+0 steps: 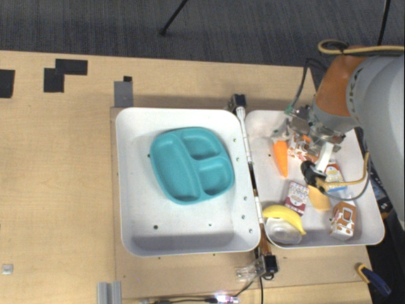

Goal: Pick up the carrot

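- Carrot point(280, 158) lies in the right bin point(262, 128), just left of the fingers point(308, 145).
- Cannot tell how far the fingers are parted; nothing visibly held.

A pale wooden bench point(57, 189) with black cut-out marks point(65, 73) along its far edge fronts dark grey carpet point(95, 11).

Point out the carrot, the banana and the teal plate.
carrot point(280, 158): camera view, middle of its orange body.
banana point(285, 216): camera view, middle of its curve.
teal plate point(178, 183): camera view, large lower compartment.
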`<state>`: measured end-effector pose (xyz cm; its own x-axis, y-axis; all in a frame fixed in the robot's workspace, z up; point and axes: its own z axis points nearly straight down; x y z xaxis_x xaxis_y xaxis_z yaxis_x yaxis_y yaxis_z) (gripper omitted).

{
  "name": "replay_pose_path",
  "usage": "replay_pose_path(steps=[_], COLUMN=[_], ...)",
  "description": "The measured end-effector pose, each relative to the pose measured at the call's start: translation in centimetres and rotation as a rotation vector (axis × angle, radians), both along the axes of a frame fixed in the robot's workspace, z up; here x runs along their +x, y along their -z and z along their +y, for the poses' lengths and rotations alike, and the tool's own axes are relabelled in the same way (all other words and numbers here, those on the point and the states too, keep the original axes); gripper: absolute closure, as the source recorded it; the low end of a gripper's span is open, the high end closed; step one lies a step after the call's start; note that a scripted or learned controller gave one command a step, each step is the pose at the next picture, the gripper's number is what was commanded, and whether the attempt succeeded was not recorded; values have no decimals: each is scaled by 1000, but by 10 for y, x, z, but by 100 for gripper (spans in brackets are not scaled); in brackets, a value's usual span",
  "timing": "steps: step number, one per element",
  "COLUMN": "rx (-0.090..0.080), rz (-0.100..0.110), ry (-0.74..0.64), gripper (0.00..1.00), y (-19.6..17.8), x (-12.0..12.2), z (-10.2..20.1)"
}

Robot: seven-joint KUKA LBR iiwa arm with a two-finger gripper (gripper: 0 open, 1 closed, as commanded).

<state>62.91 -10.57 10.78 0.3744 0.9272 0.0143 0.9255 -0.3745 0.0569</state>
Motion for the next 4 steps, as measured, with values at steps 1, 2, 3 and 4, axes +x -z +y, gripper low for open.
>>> replay_pose_path(steps=[1,2,3,4], rx=[11,10,8,5], rz=[55,50,51,55], ry=[69,65,-159,-152], gripper=[0,100,100,0], y=[22,9,-80,-78], x=[-45,-42,-62,-63], z=[19,19,130,126])
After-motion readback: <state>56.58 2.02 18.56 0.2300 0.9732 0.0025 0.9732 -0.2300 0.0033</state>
